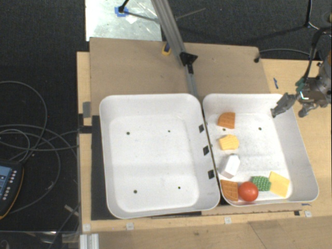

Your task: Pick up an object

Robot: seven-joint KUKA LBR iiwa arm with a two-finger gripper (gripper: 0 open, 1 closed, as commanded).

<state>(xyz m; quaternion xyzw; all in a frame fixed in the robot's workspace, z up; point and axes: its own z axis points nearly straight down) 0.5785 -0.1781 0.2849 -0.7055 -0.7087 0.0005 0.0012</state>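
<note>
Two bins (150,105), six small objects (230,142)

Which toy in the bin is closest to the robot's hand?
The orange piece at the far end of the right bin sits nearest the hand; the other toys lie farther toward the near end.

Two bins side by side on bench (155,66): left bin (155,149), right bin (295,139). In right bin, along its left side front to back: waffle piece (229,190), white block (231,165), cheese wedge (229,142), bread-like piece (226,120). Tomato (249,192) just right of waffle piece; green item (261,183), maybe a vegetable, beside it; cheese slice (279,183) rightmost. Gripper (291,106) over right bin's back-right edge.
</note>
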